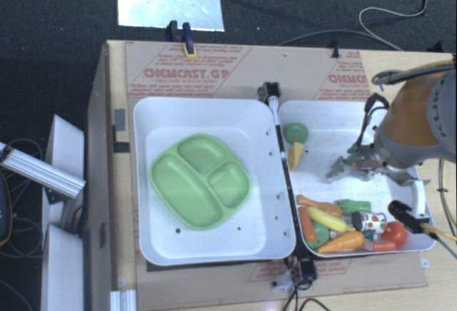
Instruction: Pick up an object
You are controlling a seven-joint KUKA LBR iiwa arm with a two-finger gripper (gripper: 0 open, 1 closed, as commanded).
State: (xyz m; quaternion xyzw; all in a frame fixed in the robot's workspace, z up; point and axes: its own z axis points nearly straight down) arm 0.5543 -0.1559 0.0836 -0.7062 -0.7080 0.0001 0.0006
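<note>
1. Two shallow white bins side by side on the bench (214, 63): left bin (153, 231), right bin (335, 117).
2. In the left bin, a green divided plate (200, 180) with three compartments, lying flat near the middle.
3. In the right bin, toy food heaped along the near edge: an orange carrot (343, 241) at the front, a yellow banana (325, 218) above it, a red tomato (395, 233) toward the right, a green pepper (353, 205) behind, a small can (373, 220) between pepper and tomato.
4. Farther back near the divider, a green-topped piece (295, 133) with a yellow corn-like piece (295, 155) just beside it, well apart from the heap.
5. Grey arm (421, 113) with orange band reaching in from the right, over the right bin.
6. End effector (350, 165) low over the bare middle of the right bin, between the heap and the green-topped piece; nothing seen between its fingers; opening too blurred to judge, so cannot tell wide or narrow.
</note>
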